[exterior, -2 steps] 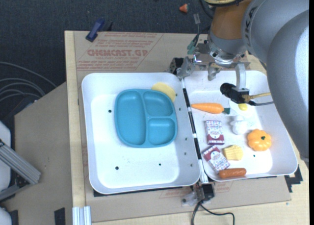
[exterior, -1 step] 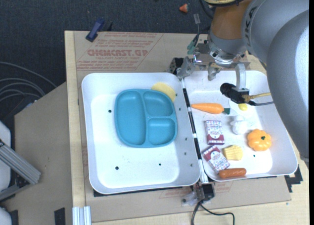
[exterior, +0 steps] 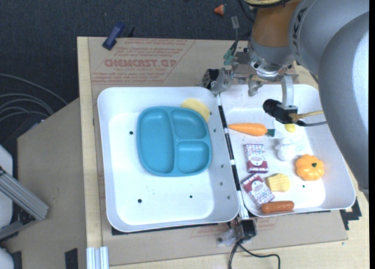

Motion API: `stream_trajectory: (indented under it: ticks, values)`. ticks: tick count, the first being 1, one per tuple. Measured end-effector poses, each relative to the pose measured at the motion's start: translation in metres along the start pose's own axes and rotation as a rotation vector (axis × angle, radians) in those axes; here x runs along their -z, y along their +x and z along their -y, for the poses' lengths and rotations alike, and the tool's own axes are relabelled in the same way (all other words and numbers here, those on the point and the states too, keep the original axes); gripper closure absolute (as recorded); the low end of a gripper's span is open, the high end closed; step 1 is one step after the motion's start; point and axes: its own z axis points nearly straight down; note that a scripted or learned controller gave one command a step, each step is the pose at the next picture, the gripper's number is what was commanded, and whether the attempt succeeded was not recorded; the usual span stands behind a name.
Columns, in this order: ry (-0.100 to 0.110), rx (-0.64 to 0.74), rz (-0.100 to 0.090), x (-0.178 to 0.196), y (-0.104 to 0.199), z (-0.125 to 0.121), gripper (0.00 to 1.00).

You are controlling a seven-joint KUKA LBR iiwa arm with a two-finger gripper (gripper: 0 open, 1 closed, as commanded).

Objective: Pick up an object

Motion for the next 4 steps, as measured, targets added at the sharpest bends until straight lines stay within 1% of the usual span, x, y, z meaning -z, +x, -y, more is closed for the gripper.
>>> stream_trajectory:
  ticks: [4]
  values:
    - [0.000, 0.000, 0.000, 0.0000, 0.0000, 0.0000, 0.00]
